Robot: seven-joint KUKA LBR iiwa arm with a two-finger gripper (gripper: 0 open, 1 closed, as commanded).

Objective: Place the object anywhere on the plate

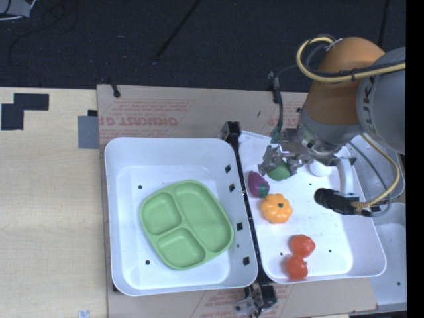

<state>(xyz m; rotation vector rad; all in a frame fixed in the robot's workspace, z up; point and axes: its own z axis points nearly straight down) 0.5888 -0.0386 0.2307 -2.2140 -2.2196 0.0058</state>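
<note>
A light green divided plate [186, 224] lies in the left white bin [126, 158]. My gripper [280, 163] is over the upper left of the right white bin [361, 260]. A small round green object [280, 172] sits between its fingers, and the gripper is shut on it. The gripper body hides the top of the green object. The plate lies well to the lower left of the gripper, across the divider between the bins.
In the right bin a purple eggplant-like piece [256, 183] lies just left of the gripper. An orange-yellow pepper [276, 208] sits below it. Two red tomato-like pieces [302, 245] [295, 267] rest near the front. A black divider [240, 204] separates the bins.
</note>
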